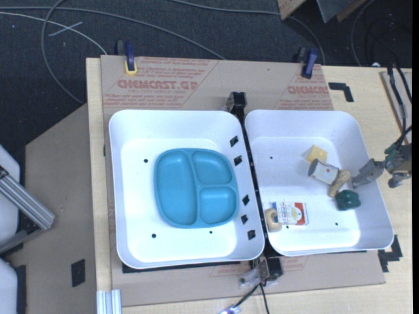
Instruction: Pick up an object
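Note:
The right bin (366, 231) holds several small objects. A yellow block (317, 153) lies toward the back, with a grey-and-white cylinder (323, 171) just in front of it. A tan piece (337, 187) and a dark green object (347, 200) lie near the right wall. A white packet with red and blue print (289, 212) lies at the front, next to a tan ring (272, 222). My gripper (383, 170) is low over the bin's right rim, just right of the tan piece and above the green object. Nothing shows held in it.
The left bin (131, 234) holds a blue divided plate (196, 187) in its middle. A black clipped divider (241, 175) runs between the bins. Cables (400, 103) hang along the right side. Blue clamps (130, 56) hold the board at the back.

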Tool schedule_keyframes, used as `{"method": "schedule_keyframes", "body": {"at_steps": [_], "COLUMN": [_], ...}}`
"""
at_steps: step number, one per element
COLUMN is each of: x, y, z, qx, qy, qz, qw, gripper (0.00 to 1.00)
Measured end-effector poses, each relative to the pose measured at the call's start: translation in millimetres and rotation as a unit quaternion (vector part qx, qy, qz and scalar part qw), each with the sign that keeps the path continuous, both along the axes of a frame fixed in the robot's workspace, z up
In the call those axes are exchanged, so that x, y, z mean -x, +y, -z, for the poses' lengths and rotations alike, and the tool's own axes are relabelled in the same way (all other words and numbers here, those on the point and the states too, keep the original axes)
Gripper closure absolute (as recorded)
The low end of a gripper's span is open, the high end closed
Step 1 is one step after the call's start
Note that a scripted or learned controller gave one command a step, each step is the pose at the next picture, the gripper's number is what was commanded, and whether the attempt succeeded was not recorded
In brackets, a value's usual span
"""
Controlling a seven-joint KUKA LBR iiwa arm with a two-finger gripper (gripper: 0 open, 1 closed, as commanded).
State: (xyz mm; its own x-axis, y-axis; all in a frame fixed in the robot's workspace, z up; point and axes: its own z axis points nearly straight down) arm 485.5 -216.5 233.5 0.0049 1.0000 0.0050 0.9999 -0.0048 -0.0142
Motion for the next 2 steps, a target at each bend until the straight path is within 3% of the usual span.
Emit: {"method": "schedule_keyframes", "body": {"at_steps": [1, 2], "x": [-3, -2], "y": [1, -5], "z": [-7, 37], "qx": [0.0021, 0.0011], "qy": [-0.007, -0.005], "qz": [-0.003, -0.002], "qw": [1.0000, 1.0000], "gripper": [0.00, 0.00]}}
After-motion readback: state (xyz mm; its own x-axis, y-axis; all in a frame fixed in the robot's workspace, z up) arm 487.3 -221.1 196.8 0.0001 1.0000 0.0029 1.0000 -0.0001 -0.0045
